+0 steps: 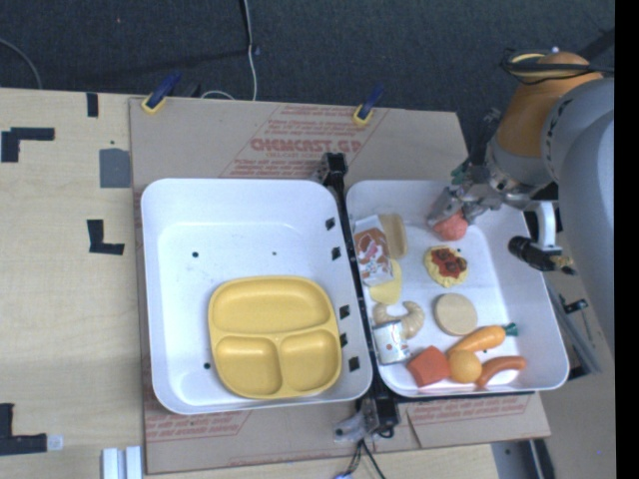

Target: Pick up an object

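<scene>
My gripper (pixel 446 211) hovered just above the small rounded pink-red toy food (pixel 452 228); grip state indeterminable; lift remained undone.

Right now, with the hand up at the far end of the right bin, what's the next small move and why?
Probably a short straight descent. The hand sits just above the pink-red piece at the far end of the right bin, with clear floor around that piece. Whether it already grips the piece can't be told from this angle.
</scene>
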Robot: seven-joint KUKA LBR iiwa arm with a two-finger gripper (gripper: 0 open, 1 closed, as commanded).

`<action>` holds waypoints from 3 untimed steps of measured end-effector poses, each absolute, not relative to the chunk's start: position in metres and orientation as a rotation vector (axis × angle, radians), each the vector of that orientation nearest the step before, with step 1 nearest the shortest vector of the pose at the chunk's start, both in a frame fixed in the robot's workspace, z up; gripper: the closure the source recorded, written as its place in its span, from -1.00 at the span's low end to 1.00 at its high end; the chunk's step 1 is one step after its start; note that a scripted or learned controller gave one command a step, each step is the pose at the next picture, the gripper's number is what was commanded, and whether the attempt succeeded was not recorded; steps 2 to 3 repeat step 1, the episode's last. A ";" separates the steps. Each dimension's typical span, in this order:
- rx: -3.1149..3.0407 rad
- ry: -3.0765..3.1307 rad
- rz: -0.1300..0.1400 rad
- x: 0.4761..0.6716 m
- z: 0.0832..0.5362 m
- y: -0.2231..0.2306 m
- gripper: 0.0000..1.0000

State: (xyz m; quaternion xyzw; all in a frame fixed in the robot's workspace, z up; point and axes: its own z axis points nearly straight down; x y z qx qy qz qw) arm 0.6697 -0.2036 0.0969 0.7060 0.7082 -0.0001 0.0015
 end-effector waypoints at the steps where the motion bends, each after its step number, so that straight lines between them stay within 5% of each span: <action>1: 2.215 2.230 0.000 0.646 0.124 -0.109 1.00; 3: 2.215 2.230 0.000 0.646 0.124 -0.109 1.00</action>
